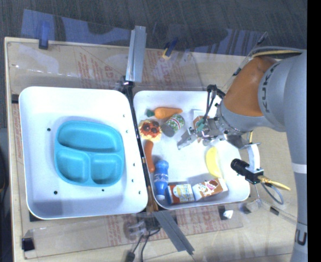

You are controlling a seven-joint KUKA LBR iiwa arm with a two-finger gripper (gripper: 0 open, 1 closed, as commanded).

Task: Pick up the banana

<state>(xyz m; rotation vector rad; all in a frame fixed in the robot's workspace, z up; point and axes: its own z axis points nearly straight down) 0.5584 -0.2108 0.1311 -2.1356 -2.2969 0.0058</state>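
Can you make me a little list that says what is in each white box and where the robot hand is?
left bin: blue tray with three sections
right bin: banana, carrot, blue bottle, green can, two small cartons
gripper: over the right bin, up and left of the banana
banana: lying flat, not held
arm: reaching in from the right

My end effector [189, 139] sits over the right bin [234, 198]. Banana [213, 162] lies just to my right and nearer the camera. Carrot [167, 112] lies behind me; bottle [160, 180] front-left. Tray [89, 152] lies in the left bin [35, 100], well left.
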